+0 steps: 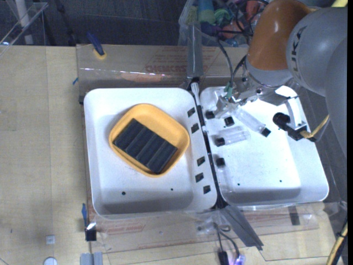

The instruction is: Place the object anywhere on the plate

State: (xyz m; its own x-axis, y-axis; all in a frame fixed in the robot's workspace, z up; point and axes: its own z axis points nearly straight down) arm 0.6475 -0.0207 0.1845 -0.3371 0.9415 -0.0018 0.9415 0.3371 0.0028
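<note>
A yellow plate lies tilted in the left white bin. On it rests a black ridged rectangular object, covering most of the plate's middle. My gripper hangs over the back left part of the right bin, just right of the divider. Its two translucent fingers with dark tips are spread apart, open, with nothing between them. The gripper is well apart from the plate and the black object.
The grey arm with its orange band fills the upper right. A black fitting with a yellow cable hangs over the right bin. Black clips line the divider between the bins. A box of coloured items stands behind.
</note>
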